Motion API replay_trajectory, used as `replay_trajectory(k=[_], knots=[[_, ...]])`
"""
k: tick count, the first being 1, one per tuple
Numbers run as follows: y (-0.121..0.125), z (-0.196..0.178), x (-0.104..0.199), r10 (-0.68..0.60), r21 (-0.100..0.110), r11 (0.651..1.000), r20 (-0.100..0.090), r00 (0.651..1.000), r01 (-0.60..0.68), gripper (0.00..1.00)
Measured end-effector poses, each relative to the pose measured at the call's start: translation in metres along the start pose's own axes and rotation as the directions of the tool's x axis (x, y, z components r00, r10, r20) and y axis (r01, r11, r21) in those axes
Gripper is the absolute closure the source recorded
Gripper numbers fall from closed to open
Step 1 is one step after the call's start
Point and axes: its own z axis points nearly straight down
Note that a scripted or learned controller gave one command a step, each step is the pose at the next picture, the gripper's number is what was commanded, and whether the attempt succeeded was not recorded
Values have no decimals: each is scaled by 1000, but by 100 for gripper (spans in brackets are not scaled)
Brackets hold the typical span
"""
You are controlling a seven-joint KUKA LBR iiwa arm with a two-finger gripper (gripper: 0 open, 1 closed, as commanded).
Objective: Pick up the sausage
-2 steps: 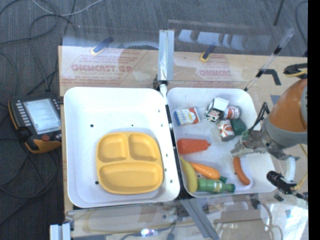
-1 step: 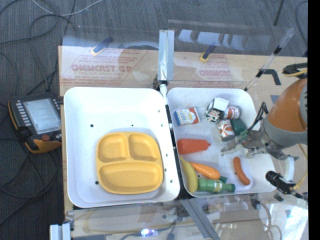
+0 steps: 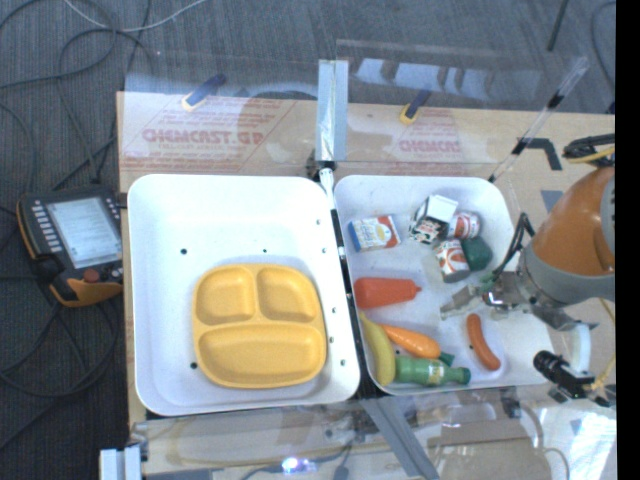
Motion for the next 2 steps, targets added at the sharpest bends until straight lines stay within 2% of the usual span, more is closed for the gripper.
replay_trajectory(k=[1,2], knots=[[-1,-6,0,0,5,1000,0,1000,0,100],[-10,-125,54,-42,32,999,-4,999,42,100]])
